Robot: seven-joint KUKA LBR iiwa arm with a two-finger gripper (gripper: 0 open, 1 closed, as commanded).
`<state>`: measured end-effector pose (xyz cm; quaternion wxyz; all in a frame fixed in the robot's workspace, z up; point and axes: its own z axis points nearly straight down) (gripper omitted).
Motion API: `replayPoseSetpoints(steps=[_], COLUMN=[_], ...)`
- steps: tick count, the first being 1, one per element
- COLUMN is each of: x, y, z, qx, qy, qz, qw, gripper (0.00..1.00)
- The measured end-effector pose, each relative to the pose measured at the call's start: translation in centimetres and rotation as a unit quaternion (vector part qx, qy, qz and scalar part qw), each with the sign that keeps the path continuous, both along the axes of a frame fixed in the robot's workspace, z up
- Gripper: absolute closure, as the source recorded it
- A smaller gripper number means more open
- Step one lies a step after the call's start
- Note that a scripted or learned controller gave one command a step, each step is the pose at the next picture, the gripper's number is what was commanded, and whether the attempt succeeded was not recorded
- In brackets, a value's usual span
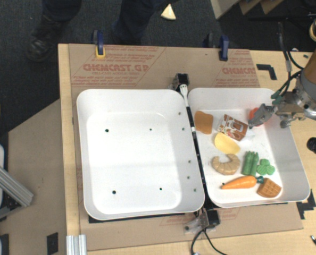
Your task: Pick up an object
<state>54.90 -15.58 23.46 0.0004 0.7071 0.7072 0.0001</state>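
Note:
The right white bin point(293, 158) holds several toy foods. There is a brown bread slice point(204, 122), a brown and white packet point(233, 127), a yellow piece point(226, 143) and a tan curled piece point(225, 165). Nearer the front lie a green vegetable point(250, 162), a broccoli point(265, 168), an orange carrot point(239, 183) and a waffle point(269, 188). My gripper point(261, 114) reaches in from the right over the bin's far right part, just right of the packet. A small red object point(252, 112) shows at its tip, partly hidden; I cannot tell whether it is gripped.
The left white bin point(131, 153) sits beside the right one, with a black divider strip point(192, 137) between them. Both rest on a cardboard sheet point(147, 65) held by two blue clamps point(99, 42) at the far edge. Cables point(285, 47) run at the right.

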Motion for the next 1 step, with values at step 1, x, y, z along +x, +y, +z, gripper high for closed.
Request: replayPoseSetpoints(steps=[1], x=[3.79], y=[3.12], z=[-12.55], qx=[-0.0002], qy=[0.001], qz=[0.002], qw=[1.0000], gripper=[0.00])
